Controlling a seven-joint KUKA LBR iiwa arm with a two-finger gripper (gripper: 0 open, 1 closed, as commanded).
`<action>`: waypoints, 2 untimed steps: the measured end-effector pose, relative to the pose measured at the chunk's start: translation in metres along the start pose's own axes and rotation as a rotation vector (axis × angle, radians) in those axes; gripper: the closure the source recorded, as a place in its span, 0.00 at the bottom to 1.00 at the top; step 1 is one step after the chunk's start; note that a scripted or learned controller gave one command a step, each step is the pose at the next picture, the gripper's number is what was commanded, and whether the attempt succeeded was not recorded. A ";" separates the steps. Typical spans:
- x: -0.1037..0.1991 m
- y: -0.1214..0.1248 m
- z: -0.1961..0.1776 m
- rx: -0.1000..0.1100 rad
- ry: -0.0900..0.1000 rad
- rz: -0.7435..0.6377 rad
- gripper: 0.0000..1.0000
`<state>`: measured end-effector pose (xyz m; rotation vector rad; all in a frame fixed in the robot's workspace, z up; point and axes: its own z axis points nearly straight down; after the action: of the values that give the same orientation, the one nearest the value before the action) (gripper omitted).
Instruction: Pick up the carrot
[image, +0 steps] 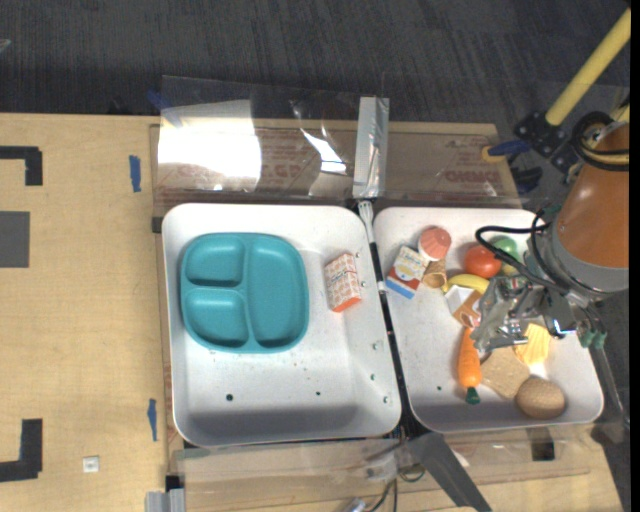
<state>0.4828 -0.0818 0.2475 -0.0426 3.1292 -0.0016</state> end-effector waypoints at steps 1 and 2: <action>0.001 0.000 0.003 -0.001 0.007 0.000 0.00; -0.004 0.000 0.064 -0.004 0.012 -0.161 0.00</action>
<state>0.4879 -0.0815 0.1837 -0.2946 3.1274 0.0025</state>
